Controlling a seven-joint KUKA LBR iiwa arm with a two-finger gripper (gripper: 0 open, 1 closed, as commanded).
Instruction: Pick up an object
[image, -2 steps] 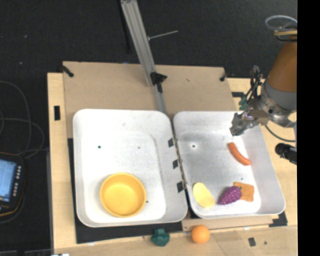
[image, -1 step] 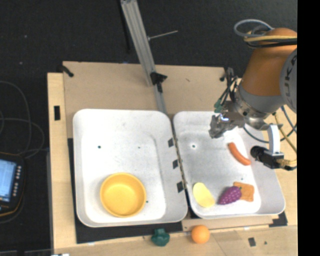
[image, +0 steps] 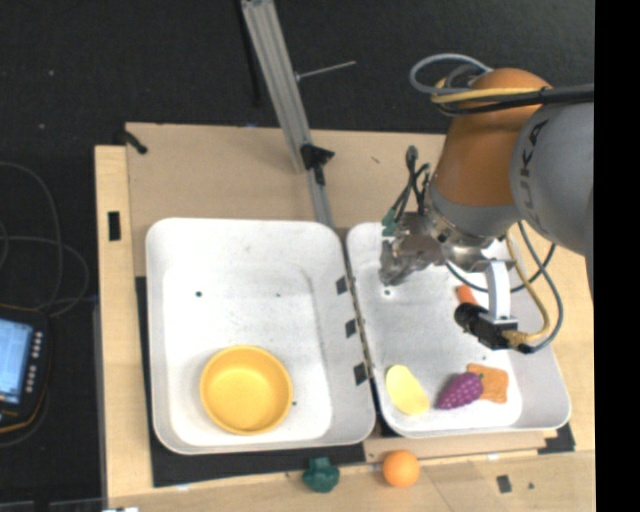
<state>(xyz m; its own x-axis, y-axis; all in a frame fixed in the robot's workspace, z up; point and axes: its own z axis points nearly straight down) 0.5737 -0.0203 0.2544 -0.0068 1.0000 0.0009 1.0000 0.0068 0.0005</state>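
My gripper (image: 397, 266) hangs over the far left part of the right bin (image: 430, 320), its dark fingers pointing down at bare bin floor. Nothing shows between them. Toward that bin's near side lie a pale yellow lemon-like object (image: 406, 389), a purple bunch of grapes (image: 461, 390) and an orange piece (image: 492, 383) touching the grapes. A small orange bit (image: 465, 295) peeks out beside the arm's white bracket. The left bin (image: 240, 280) holds a yellow bowl (image: 246, 388) near its front.
An orange ball (image: 401, 467) and a small green object (image: 320, 475) rest on the bench in front of the bins. A slanted metal pole (image: 290, 110) rises behind the bins. Cables hang off the wrist. A screen device (image: 20, 365) sits at the far left.
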